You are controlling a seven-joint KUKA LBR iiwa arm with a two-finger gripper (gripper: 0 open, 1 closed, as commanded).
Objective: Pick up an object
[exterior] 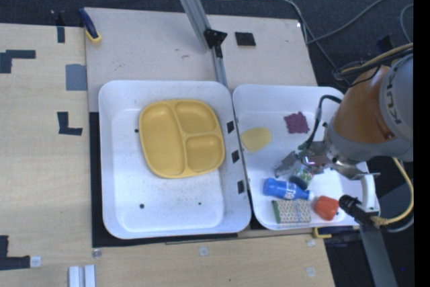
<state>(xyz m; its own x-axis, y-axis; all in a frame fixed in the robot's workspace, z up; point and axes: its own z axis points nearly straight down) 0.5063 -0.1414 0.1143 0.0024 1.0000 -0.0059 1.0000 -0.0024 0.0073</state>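
Overhead, two white bins are sitting side by side on the bench, and the arm (376, 111), grey with an orange band, is reaching in from the right over the right bin (269, 96). Its gripper (299, 168) is hanging low in the middle of that bin, just above a blue object (285, 189) lying on its side; whether it is touching that object cannot be told. The fingers are too blurred and dark against the clutter to say whether they are spread or pressed together, and nothing is showing clearly between them. Beside the blue object, toward the near wall, a green speckled block (292, 212) is lying flat, with an orange-red piece (326, 208) just to its right. Farther back, a pale yellow round piece (256, 138) is resting near the bin's left wall, and a purple piece (295, 122) is lying well apart from it, close to the arm. A yellow tray (181, 138) with three compartments is lying in the left bin (114, 158), toward its far half.
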